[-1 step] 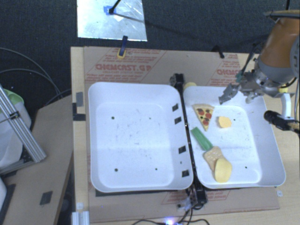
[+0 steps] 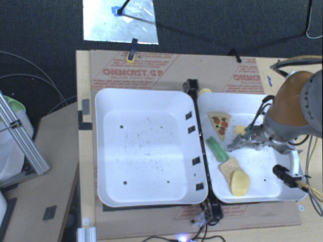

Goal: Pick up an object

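Camera view, approach step: the gripper hangs low in the right bin, just beside the green stick and below the pizza-slice toy — nothing between its fingers, which look slightly parted. Next comes a descent onto one piece — likely the stick — then a firm close.

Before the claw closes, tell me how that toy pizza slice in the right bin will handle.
The pizza slice looks flat and thin, so it will probably not roll, but the claw may struggle to get under it. It looks like moulded plastic: likely stiff, light and somewhat slippery.
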Action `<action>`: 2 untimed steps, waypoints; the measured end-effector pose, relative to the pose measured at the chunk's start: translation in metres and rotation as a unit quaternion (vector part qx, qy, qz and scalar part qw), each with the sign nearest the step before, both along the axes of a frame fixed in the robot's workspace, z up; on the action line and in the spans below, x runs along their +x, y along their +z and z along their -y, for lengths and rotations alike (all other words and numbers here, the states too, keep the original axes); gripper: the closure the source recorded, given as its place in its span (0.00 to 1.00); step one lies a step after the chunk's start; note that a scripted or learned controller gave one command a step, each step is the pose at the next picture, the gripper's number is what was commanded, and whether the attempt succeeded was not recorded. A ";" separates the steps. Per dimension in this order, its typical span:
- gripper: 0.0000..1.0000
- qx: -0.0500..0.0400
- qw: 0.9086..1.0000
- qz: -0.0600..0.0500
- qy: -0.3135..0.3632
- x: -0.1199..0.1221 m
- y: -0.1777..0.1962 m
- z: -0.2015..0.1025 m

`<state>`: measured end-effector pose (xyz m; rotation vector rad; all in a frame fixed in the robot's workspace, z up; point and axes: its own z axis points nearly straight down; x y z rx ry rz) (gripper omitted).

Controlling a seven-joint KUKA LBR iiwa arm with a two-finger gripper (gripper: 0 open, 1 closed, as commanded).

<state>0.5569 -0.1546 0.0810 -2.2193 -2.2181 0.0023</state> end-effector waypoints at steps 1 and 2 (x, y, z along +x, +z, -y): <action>0.00 0.000 1.000 0.002 0.001 -0.071 0.003 -0.007; 0.00 0.001 1.000 0.002 0.004 -0.064 0.003 -0.065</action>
